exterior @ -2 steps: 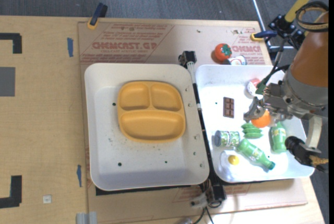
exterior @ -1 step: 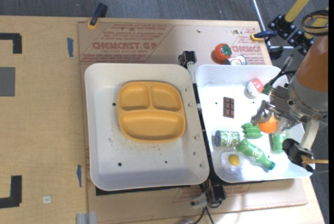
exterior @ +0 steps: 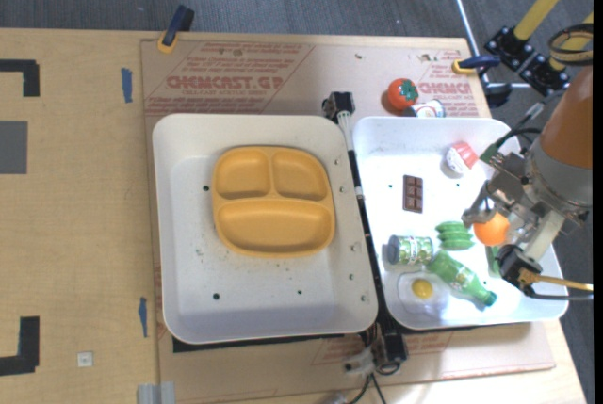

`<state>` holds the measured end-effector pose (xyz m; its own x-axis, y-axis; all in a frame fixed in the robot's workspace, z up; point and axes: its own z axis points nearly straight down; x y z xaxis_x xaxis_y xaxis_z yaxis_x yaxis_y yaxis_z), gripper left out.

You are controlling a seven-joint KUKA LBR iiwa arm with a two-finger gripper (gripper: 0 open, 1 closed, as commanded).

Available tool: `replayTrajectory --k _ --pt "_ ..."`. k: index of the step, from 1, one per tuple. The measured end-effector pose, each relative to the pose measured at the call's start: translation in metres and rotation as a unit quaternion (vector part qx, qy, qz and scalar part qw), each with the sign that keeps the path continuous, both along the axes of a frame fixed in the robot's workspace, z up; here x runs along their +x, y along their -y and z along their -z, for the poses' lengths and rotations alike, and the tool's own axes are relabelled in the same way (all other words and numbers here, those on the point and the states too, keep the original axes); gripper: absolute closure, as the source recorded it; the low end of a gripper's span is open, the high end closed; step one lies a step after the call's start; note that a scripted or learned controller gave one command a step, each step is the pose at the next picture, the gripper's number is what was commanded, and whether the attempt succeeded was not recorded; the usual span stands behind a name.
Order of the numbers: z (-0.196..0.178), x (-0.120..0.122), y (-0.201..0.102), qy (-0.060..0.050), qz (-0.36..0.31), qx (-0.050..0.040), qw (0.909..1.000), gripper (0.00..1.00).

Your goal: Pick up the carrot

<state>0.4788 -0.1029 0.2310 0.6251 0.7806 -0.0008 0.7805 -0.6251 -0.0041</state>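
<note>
Over the right bin [exterior: 377,169], toward its right wall: the hand [exterior: 501,221], low, at the end of the grey arm [exterior: 565,171] with its orange band. Right against the hand's tip: the carrot [exterior: 489,230], seen as a small orange lump, inside the right bin on its right half. Cannot tell whether clenched on the carrot or released; dark metal parts cover the contact.

Just left of the carrot, touching or nearly so: a green leafy piece [exterior: 454,234]; unclear whether joined to the carrot. Further left in the same bin: a green can [exterior: 409,250] on its side. Below those: a green bottle [exterior: 464,280], lying slantwise, and beside it a fried-egg toy [exterior: 422,289] near the front wall. Up toward the middle of the bin: a brown chocolate bar [exterior: 413,193], flat. Near the back right corner: a red-and-white item [exterior: 459,157], too small to name.

In the left bin [exterior: 179,233]: a yellow divided plate [exterior: 273,201], upright, with three compartments.

Behind the right bin, on the surface [exterior: 75,233]: a red tomato [exterior: 401,94] with a small round tin [exterior: 430,109] just beside it.
</note>
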Motion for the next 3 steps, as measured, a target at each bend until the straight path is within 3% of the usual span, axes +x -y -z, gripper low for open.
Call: replayTrajectory --k 1,2,3 --pt "-0.033 0.001 0.018 0.001 0.101 -0.0014 0.9949 1.0" --pt "-0.022 0.0 0.059 0.0 0.34 -0.0016 0.9406 1.0" --pt "-0.057 0.001 0.095 0.001 0.341 -0.0016 0.9402 1.0"
